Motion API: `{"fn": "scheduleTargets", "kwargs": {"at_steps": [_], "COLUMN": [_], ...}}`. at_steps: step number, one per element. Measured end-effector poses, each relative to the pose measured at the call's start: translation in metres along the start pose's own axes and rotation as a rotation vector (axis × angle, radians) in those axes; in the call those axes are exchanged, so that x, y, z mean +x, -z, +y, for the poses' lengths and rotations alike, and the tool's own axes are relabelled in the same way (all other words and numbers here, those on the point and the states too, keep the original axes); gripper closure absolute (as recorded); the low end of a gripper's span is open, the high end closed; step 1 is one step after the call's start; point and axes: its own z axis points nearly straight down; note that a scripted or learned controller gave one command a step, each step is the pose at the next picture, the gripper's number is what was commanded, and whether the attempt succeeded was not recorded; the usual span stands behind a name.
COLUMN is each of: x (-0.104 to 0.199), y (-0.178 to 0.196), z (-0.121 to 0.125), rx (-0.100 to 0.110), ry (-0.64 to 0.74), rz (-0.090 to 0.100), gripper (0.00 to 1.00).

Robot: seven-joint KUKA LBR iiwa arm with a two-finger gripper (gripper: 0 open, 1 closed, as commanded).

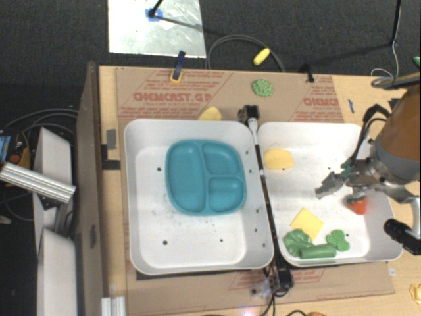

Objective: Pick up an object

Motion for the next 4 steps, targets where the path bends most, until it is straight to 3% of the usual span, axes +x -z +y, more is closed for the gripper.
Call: {"fn": "scheduleTargets", "kwargs": {"at_steps": [1, 2, 3, 4], "x": [-0.041, -0.089, -0.085, -0.084], "y": [0.028, -0.038, -0.137, -0.01], "z": [0.049, 0.071, 0.032, 0.064], "rx": [-0.007, 0.001, 0.01, -0.015], "ry": [-0.003, -0.004, -0.003, 0.003], "rz": [-0.004, -0.002, 0.003, -0.006], "gripper": [0.0, 0.0, 0.0, 0.0]}}
